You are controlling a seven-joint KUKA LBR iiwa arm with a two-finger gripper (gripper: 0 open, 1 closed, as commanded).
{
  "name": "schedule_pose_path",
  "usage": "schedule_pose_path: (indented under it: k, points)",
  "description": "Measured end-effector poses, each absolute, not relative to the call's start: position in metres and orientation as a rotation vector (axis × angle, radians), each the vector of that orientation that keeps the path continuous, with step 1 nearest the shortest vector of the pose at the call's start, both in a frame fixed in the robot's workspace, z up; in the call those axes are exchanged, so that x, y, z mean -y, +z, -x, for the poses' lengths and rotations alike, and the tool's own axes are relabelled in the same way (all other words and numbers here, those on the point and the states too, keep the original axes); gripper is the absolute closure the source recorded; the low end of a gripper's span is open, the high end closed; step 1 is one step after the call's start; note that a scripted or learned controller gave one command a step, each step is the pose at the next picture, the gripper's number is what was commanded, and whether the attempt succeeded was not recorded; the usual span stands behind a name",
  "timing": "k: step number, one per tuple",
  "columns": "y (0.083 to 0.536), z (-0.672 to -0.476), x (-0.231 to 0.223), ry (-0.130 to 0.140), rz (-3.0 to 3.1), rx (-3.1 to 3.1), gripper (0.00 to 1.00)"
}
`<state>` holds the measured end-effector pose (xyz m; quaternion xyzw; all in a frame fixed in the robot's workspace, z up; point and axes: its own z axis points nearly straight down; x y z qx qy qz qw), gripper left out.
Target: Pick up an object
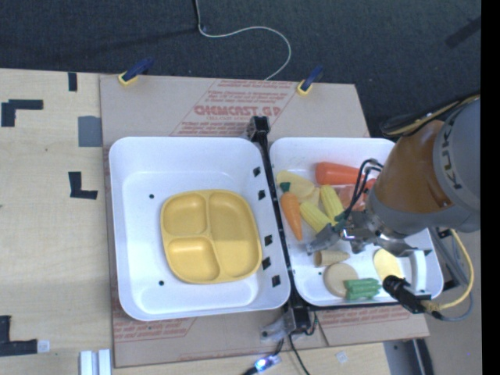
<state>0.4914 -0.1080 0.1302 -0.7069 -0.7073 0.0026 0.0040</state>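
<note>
The worktop (47,209) is seen to carry a cardboard sheet (234,108), on which two shallow white bins are set side by side, touching along a black clipped seam. The arm (422,182), grey with an orange band, is observed reaching in from the right, low over the right bin (375,145). The left bin (133,209) is found to hold a yellow divided plate (211,235) lying flat near its centre. In the right bin a red-orange piece (336,172) is noted at the far side, an orange carrot (292,213) beside the seam, and two yellow corn pieces (322,207) between them. A pale round slice (339,276), a yellow piece (386,262) and a green block (361,289) are recorded at the near side. The gripper (332,237) is located among these items, just beside the corn; whether it is spread or pressed together cannot be told.
</note>
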Motion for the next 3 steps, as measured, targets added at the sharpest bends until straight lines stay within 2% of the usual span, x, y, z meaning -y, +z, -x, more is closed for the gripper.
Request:
schedule_pose_path:
  k: [1,2,3]
  points:
    - [0.084,-0.492,0.11,0.003,2.226,2.224,0.0]
    - [0.099,-0.496,0.111,-0.007,2.232,2.23,1.0]
    - [0.144,-0.503,0.104,0.0,2.219,2.224,1.0]
